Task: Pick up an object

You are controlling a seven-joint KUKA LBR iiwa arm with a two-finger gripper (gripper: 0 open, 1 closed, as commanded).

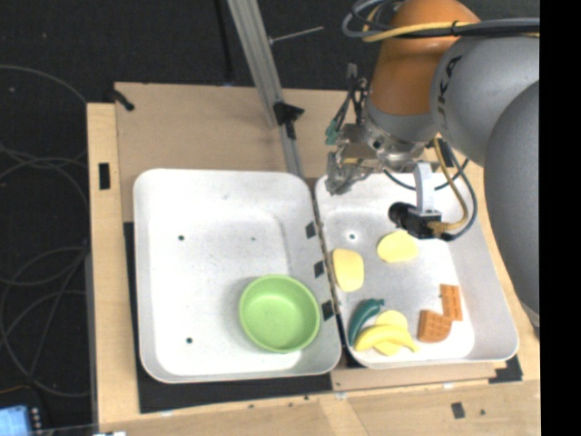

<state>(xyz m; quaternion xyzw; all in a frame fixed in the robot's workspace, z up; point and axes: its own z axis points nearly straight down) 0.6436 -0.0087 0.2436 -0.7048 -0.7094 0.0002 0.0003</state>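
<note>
Nothing has been picked up yet, as far as I can see from where I stand. The gripper hangs at the far left corner of the right bin, close to the divide between the two bins, and no object shows beneath or between its parts; its tip is too dark and small against the bin wall for me to make out how it is set, so I cannot tell that. The candidates for picking all lie nearer than the gripper in the right bin: a pale yellow round piece towards the middle, a yellowish block just beside the left wall, a bunch of yellow bananas at the near edge with a dark green piece touching it, and an orange waffle-like piece with a smaller orange piece just beyond it on the right. The left bin holds a green bowl in its near right part, well apart from the gripper. I judge the task to be at its early stage: the arm is over the bin but not yet settled on any one item, and the whole of the grasp, the closing and the lifting, remains to be done.
</note>
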